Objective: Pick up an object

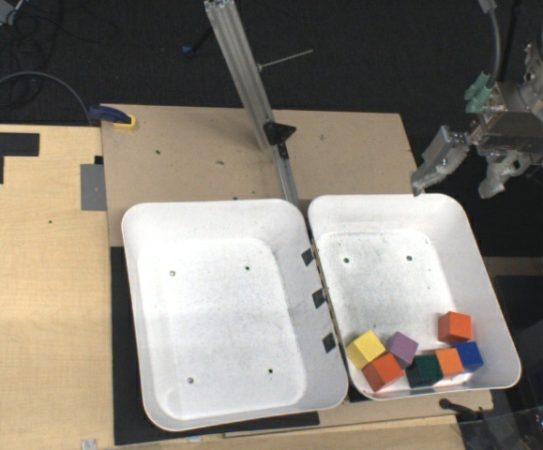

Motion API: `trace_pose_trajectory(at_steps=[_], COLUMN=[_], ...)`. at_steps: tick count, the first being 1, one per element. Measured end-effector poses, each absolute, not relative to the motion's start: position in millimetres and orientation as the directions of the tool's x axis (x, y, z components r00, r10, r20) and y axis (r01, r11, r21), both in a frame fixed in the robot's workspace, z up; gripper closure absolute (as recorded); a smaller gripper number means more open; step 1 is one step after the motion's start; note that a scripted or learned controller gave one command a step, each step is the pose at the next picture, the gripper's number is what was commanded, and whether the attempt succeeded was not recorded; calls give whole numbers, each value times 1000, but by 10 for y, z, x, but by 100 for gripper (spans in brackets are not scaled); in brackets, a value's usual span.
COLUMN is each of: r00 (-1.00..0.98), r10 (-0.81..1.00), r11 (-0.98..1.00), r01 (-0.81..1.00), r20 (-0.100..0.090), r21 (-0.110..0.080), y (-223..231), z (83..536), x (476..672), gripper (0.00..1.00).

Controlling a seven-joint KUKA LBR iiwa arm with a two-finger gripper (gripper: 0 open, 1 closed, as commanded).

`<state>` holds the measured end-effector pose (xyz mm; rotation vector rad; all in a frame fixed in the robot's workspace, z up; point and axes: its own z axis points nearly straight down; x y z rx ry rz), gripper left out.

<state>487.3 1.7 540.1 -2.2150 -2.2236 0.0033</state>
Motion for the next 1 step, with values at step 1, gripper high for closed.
trace_pose_trajectory(at_steps=[1], r00=[-9], r10=[1000], r11=[9], r01=[1000], r20=[0], r21=[-5], y=[16], z=[5499], x=[4879], gripper=[100])
